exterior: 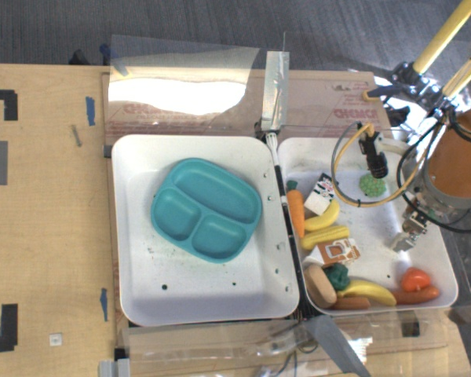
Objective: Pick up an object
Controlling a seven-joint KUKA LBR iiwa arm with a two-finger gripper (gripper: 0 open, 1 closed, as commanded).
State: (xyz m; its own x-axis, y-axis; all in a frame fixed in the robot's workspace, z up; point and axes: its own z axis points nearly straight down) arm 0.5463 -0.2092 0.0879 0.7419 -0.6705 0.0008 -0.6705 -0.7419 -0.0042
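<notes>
Gripper point(407, 230) hangs low over the right bin point(381, 228), toward its right wall, with bare white floor under it. Open or closed? I cannot tell from this angle, and I see nothing held in it.

Nearest candidate, by my reading, is the tomato point(415, 278) — it lies just to the near side of the gripper and a touch right, close to the bin's near-right corner. It looks round, orange-red and glossy, with no long axis to line up on. A brown sausage point(422, 294) sits against its near side, running left to right, so a grab there could catch both.

Second option — the green piece point(372, 184), far and left of the gripper, small and knobbly, standing apart from the rest with a loop of yellow cable around it.

Everything else is crowded on the bin's left side: a carrot point(296, 212) pointing near-far along the wall and a banana point(369, 291) along the near edge. Over in the left bin point(141, 281) there's a teal plate point(208, 209), well apart from the gripper. I'd expect a short shift toward the near side for the tomato.
</notes>
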